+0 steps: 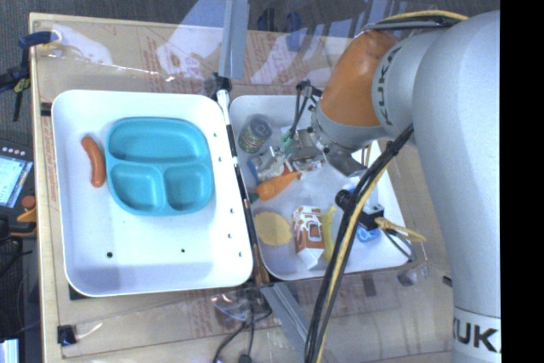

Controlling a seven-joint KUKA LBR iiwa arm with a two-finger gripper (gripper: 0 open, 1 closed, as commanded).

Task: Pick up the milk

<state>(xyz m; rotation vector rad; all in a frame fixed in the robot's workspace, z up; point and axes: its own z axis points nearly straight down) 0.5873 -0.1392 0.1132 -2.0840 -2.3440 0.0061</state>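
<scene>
From my seat I see a tan bench on dark carpet, carrying two white bins: the left bin holds a blue divided plate with a sausage beside it. In the right bin the gripper sits low over a carrot, next to a tin can (whether it grips anything, I cannot tell). The milk lies nearer the front wall, beside a round cracker, apart from the gripper.
</scene>
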